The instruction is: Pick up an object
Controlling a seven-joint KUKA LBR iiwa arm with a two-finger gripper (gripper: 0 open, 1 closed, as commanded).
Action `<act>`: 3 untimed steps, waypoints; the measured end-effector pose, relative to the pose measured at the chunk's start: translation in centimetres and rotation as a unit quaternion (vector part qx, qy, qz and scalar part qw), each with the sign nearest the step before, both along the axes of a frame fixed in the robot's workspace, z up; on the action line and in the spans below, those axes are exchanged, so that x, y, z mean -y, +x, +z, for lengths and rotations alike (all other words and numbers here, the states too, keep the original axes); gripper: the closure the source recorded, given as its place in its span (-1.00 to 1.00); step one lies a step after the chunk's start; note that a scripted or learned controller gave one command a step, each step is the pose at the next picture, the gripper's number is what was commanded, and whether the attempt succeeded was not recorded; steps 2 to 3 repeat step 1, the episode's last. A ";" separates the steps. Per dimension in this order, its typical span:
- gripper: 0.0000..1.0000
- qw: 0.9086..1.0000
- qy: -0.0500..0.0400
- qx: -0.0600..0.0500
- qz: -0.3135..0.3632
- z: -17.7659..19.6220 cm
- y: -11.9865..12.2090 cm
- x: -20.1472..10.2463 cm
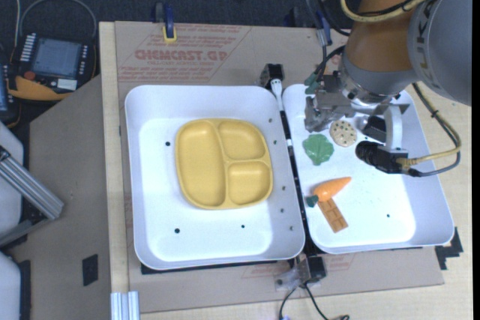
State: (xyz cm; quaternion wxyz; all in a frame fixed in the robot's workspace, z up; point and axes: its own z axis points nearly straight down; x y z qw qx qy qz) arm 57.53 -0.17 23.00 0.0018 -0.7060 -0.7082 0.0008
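Green broccoli piece [319, 149] lies loose at 9 o'clock in the right bin [420, 228], directly at 6 o'clock of the hand [324, 118], likely poised for descent; finger spacing: cannot tell.

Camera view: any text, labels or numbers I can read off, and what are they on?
"CHEMCAST GP", red print on the brown sheet under the bins; the last letters are unclear.
Smaller red line beneath it: too blurred to read.
Handheld pendant screen at left: too small to read.
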 end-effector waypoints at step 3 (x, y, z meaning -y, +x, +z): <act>1.00 1.000 0.001 -0.001 0.001 -1.2 -2.6 -5.2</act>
